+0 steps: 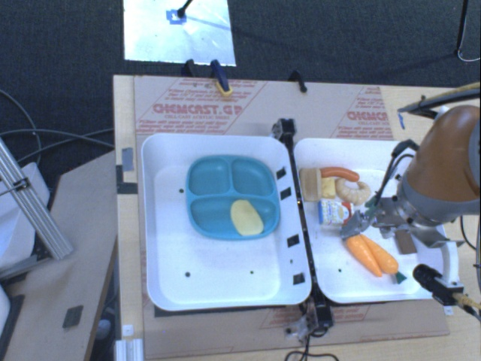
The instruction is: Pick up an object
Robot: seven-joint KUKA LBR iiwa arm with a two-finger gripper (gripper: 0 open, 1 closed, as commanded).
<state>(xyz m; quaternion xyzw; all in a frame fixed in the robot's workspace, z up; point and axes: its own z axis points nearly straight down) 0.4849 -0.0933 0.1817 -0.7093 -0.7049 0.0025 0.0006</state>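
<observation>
We see two white bins (161, 277). The left one carries a blue plate (214, 201) with a pale yellow lump (246, 218); the right one has orange carrots (370, 254) and a reddish sausage (340, 174).

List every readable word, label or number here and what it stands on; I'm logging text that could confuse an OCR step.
"CHEMCAST GP": red print on the brown protective sheet under the bins, left of centre.
The same red print repeats on the sheet's right part, cut off and too blurred to read fully.
Small packet in the right bin: its label is too small to read.
</observation>
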